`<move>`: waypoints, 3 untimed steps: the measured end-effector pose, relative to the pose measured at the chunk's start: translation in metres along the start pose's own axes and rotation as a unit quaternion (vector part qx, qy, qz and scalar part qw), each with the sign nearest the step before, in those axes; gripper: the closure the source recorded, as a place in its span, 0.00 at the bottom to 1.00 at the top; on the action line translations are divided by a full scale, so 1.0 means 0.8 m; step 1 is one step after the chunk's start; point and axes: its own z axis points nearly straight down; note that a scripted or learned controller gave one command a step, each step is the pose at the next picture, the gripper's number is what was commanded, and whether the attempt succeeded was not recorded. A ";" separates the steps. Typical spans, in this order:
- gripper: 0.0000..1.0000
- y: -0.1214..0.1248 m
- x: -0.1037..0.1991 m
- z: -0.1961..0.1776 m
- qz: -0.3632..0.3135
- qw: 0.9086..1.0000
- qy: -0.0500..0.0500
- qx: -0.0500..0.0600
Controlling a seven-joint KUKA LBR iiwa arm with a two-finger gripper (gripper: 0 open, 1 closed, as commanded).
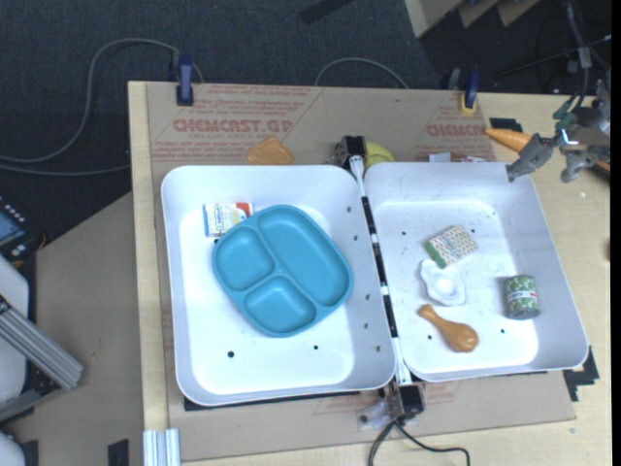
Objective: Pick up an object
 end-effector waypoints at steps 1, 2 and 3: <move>0.00 -0.037 0.067 0.204 -0.001 1.000 0.003 0.004; 0.00 -0.068 0.143 0.206 0.000 1.000 -0.001 -0.005; 1.00 -0.064 0.140 0.189 0.001 1.000 -0.002 -0.010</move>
